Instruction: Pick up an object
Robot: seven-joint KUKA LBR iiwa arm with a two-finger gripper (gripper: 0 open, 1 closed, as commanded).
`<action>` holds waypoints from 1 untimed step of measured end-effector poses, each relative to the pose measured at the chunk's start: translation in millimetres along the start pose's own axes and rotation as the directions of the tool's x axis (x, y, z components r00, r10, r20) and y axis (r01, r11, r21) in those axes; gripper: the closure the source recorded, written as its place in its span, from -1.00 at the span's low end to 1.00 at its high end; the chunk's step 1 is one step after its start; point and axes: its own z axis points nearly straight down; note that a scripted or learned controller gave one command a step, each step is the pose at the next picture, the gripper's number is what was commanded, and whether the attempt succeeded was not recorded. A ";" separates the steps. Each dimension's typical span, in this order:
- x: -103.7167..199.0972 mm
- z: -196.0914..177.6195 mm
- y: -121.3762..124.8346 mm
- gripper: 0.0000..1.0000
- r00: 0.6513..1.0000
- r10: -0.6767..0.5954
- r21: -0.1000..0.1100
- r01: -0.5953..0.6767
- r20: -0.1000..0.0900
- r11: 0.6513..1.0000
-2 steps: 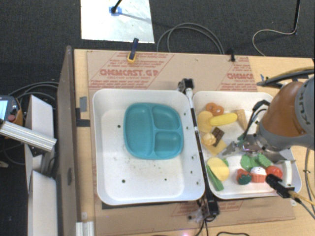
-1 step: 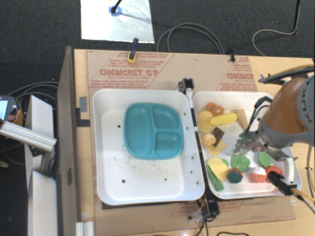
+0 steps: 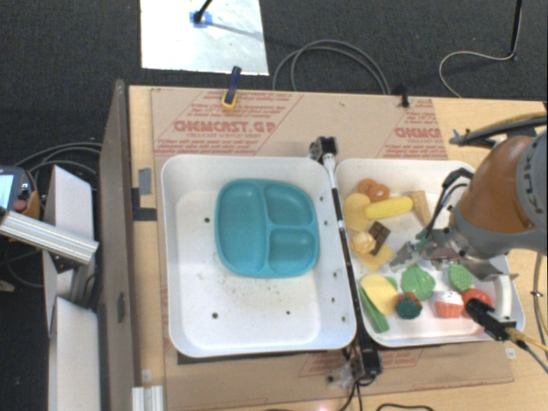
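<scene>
Cardboard covers your bench under two white bins: the left bin (image 3: 184, 229) holds a teal plate (image 3: 264, 228), the right bin (image 3: 432, 169) a heap of toy food (image 3: 390, 255). Nothing looks lifted yet, so the pick remains ahead. Your arm (image 3: 505, 199) leans in low over that heap; whether its gripper (image 3: 425, 248) is closed, you cannot tell.

Arm (image 3: 505, 197) reaches from right, tool (image 3: 409, 251) lowered.

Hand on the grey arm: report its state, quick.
Hand: cannot be told; it sits low in the right white bin, over the toy food near a green leaf-shaped piece.
</scene>
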 end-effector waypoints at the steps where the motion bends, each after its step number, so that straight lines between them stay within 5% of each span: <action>1: 16.8 8.8 -21.9 -1.00 1.000 0.003 -0.006 -0.003 0.003 1.000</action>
